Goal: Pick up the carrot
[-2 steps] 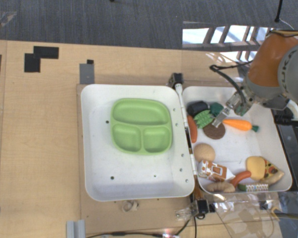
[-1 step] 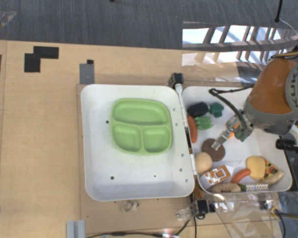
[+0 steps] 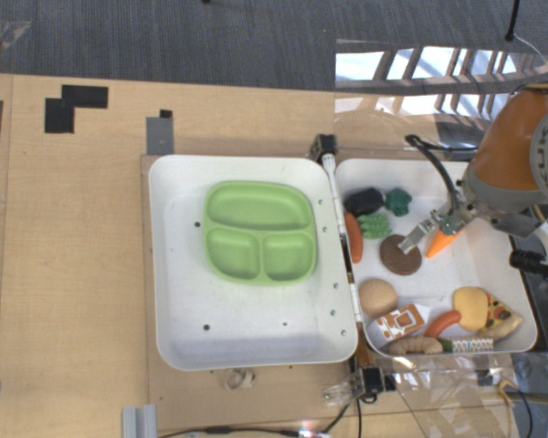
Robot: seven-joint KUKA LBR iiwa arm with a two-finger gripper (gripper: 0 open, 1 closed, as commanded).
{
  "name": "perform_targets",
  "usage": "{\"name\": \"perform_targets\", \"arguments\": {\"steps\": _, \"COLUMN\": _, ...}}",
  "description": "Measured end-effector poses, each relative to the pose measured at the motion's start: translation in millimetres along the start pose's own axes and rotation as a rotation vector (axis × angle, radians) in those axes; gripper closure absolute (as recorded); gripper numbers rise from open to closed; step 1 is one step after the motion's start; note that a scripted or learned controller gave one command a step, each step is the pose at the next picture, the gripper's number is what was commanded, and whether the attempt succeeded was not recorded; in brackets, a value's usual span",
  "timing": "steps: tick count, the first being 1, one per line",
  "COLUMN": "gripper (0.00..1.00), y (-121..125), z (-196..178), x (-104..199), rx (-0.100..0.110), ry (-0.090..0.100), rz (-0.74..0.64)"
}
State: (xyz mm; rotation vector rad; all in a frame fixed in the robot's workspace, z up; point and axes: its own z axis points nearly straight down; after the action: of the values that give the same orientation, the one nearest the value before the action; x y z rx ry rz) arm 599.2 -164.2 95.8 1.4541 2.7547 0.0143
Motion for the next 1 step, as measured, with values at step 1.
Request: {"name": "perform_targets", "arguments": {"steps": 1, "gripper": 1.00, "y": 5.1, "z": -14.3, "x": -1.5, "rx": -0.009, "ry": -0.009, "rz": -0.010}}
